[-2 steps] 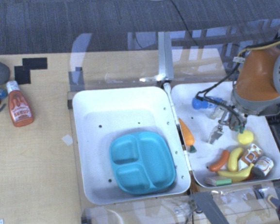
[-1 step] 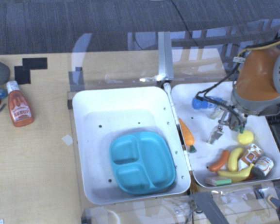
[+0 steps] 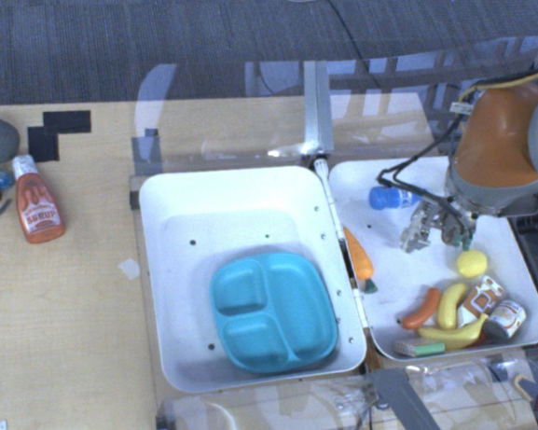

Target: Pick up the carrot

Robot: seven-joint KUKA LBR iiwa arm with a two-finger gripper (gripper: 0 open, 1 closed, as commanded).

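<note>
At right bin's left wall: carrot [image 3: 358, 256], apart from fingers [image 3: 436, 230]; finger spread cannot be told.

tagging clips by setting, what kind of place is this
Most likely a robotics lab bench set up for pick-and-place trials. Two shallow white bins sit side by side on a wooden bench, toy food such as a carrot and banana lies in the right one, and a grey and orange arm reaches in.

The red sauce bottle [image 3: 39, 210] carries a label too blurred to read.
</note>
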